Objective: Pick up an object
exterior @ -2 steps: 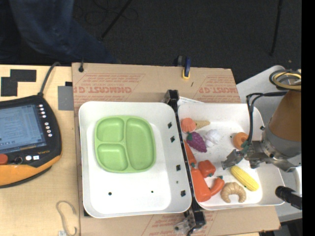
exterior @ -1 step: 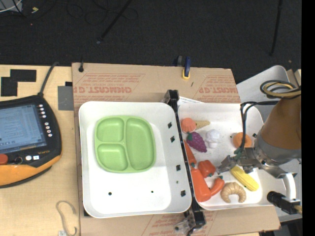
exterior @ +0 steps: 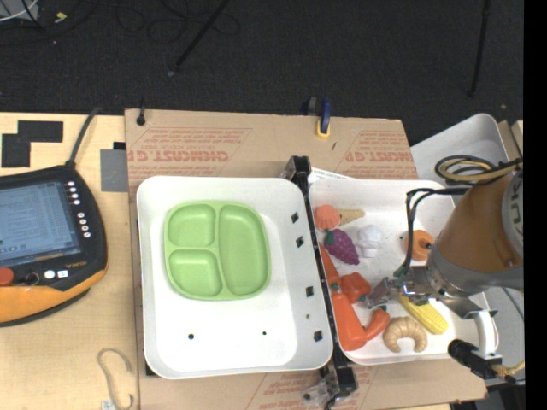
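Bins sit side by side on the bench. In the left bin (exterior: 171,348) we see a green divided plate (exterior: 217,251) lying flat. In the right bin (exterior: 389,193) we see a pile of toy food: an ice cream cone (exterior: 335,217), purple grapes (exterior: 342,246), a white lump (exterior: 371,239), an orange carrot (exterior: 350,319), a yellow corn cob (exterior: 425,313) and a tan croissant (exterior: 406,335). The gripper (exterior: 395,287) hangs low over this pile, just beside the corn cob; we cannot tell how wide it stands, nor whether it touches anything. A tablet (exterior: 43,239) rests at far left.
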`<state>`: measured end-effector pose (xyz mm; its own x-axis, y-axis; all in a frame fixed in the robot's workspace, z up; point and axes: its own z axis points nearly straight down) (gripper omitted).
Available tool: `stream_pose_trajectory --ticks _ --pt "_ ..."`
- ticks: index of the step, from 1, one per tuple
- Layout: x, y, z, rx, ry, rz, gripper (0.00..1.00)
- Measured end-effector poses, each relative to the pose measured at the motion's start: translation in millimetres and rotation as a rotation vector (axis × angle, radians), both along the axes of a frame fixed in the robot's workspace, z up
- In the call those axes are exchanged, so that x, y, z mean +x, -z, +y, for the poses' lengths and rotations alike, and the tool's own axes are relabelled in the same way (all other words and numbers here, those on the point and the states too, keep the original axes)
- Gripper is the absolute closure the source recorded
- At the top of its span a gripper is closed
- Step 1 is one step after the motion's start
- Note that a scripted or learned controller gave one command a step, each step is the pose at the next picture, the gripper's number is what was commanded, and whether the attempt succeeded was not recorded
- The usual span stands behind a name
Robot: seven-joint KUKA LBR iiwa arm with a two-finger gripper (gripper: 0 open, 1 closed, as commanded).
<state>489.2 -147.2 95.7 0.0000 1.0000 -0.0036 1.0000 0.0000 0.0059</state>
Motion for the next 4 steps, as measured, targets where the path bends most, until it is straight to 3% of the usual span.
stream_pose_trajectory --ticks 1,2,3,4 --pt "1 -14 -4 -0.003 0.008 -0.007 1.0" --pt "3 -69 -15 0.004 0.004 0.007 1.0" --pt "7 -129 -22 0.004 0.001 0.006 1.0" --pt "7 -132 -23 0.004 0.002 0.007 1.0"
